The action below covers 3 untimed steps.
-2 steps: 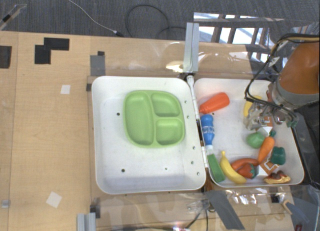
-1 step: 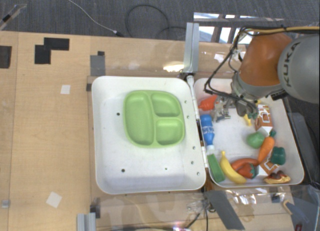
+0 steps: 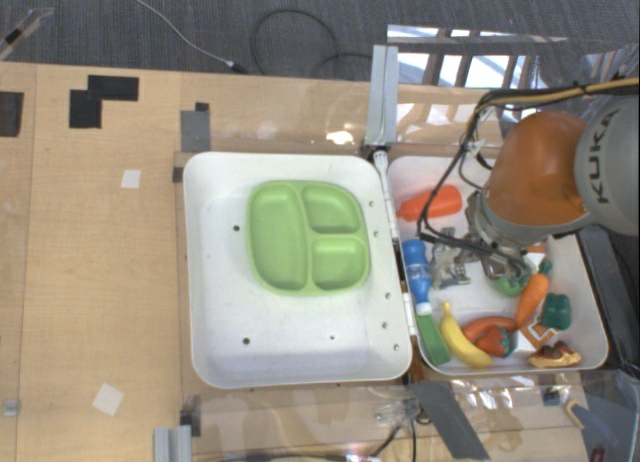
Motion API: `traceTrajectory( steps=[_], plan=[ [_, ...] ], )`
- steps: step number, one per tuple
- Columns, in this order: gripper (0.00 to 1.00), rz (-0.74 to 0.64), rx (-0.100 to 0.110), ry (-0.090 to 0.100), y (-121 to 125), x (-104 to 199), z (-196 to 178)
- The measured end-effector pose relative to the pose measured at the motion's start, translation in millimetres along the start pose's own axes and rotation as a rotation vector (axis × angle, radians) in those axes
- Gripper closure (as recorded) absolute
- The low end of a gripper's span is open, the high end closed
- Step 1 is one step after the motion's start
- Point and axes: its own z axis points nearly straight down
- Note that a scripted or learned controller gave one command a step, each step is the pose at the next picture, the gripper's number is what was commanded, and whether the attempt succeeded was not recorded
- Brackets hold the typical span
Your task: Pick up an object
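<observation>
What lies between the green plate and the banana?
In the camera view, the bins' adjoining walls and a blue-capped tube lie between the green plate and the banana.

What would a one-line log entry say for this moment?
arm: over right bin | gripper: low among toys | banana: lying free | green tray: left bin

You look down from one fixed camera above the bench (image 3: 90,280), at a slant, not very near; both white bins (image 3: 215,350) fit, the arm (image 3: 535,170) enters from right.
</observation>
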Motion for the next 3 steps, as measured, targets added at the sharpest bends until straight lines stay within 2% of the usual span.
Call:
traceTrajectory(
  steps=[1,2,3],
  plan=[
    [0.0,0.021,-0.002,-0.001,-28,-62,3],
    [0.0,0.136,-0.001,0.002,-48,19,0],
    [0.0,0.162,-0.005,0.01,-42,-84,4]
  ],
)
